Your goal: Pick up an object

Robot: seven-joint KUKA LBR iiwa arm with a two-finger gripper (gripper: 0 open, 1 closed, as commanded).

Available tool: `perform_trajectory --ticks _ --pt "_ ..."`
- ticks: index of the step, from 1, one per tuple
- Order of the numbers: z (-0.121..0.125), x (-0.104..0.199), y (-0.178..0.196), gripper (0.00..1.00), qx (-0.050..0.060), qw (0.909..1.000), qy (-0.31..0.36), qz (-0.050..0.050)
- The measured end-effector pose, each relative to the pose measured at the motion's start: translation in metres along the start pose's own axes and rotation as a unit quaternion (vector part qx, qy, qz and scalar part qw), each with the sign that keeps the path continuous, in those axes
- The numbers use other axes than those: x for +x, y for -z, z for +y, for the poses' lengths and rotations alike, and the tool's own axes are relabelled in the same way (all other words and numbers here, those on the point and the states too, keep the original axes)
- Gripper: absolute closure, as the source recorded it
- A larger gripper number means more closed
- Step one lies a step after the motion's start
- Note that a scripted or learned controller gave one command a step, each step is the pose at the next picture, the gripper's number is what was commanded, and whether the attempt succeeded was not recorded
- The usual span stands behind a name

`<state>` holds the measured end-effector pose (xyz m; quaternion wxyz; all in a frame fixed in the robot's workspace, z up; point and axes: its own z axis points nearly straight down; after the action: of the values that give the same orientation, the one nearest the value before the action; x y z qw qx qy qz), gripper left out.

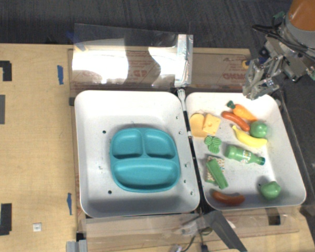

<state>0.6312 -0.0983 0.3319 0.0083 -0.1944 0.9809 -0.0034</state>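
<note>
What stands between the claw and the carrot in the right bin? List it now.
Nothing visible. The claw hovers over the right bin's far corner, and the carrot lies just below and left of it with open space between. A red sausage touches the carrot's near side.

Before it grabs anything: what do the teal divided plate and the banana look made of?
Teal plate: looks like moulded plastic, matte to satin, with uniform colour and soft rounded dividers. Banana: probably toy plastic, smooth and slightly glossy, flat yellow; it could be rubbery, the view leaves that open.
</note>
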Motion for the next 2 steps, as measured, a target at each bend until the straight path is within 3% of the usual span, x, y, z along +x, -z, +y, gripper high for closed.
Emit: perform_trajectory --ticks 1,2 --pt "0.039 -0.050 -0.058 1.00 -0.005 0.9925 -0.122 0.007" --pt "0.021 0.057 -0.081 1.00 -0.004 0.9997 -0.022 0.006"
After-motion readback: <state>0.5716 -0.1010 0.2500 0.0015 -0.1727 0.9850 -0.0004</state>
